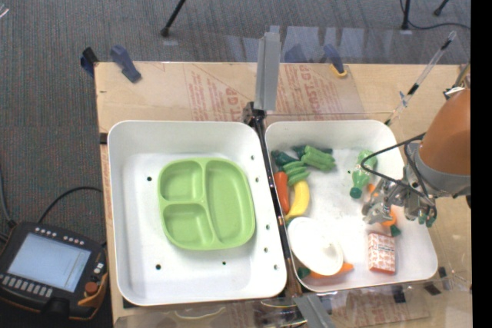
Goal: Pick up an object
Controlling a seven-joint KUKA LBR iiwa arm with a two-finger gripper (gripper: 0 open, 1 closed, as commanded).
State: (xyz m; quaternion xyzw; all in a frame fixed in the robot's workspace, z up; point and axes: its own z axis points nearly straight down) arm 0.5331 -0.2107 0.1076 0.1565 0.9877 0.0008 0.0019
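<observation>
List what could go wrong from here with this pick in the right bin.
1. The claw sits low among crowded small items near the right bin wall; it may nudge them aside rather than catch one.
2. The small carton lies just below it and could get knocked or dragged along.
3. The white bowl overlaps other toys, so anything pushed that way may wedge underneath.

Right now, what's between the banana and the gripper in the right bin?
Camera view: mostly bare white bin floor, then a small green bottle just before the gripper.
</observation>
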